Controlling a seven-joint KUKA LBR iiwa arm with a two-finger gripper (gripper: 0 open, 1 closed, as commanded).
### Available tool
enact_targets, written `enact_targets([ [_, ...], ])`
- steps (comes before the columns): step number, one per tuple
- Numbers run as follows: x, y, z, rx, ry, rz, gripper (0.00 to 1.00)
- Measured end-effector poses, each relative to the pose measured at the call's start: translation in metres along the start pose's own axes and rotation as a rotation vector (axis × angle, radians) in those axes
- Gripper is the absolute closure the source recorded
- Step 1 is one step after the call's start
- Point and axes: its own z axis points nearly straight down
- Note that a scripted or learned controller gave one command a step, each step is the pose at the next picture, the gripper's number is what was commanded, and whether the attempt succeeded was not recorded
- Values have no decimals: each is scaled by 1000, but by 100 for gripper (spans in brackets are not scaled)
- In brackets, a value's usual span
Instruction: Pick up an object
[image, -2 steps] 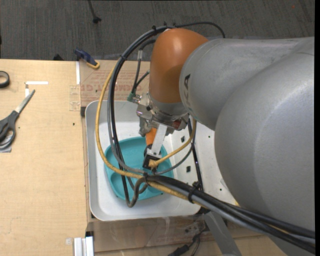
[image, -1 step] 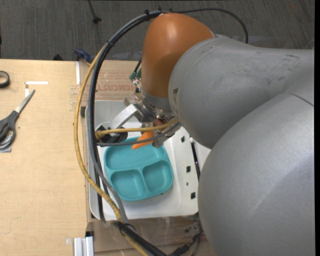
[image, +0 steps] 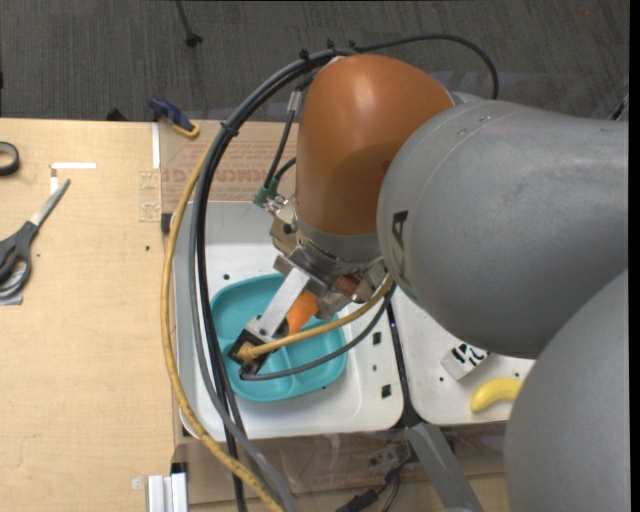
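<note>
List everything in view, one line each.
bins: two, white, side by side on the bench
dish: one, teal, in the view's left bin
orange thing: one, orange, over the dish, beneath the wrist
banana: one, yellow, in the view's right bin
small item: one, black and white, right bin, beside the banana
scissors: one pair, grey with black handles, bench at far left
tape roll: one, black, bench's left edge
arm: one, grey with orange band, over the left bin
</note>
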Motion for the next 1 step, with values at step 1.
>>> enact_targets([
  [1, 19, 90, 143, 2, -2, -94, 100],
])
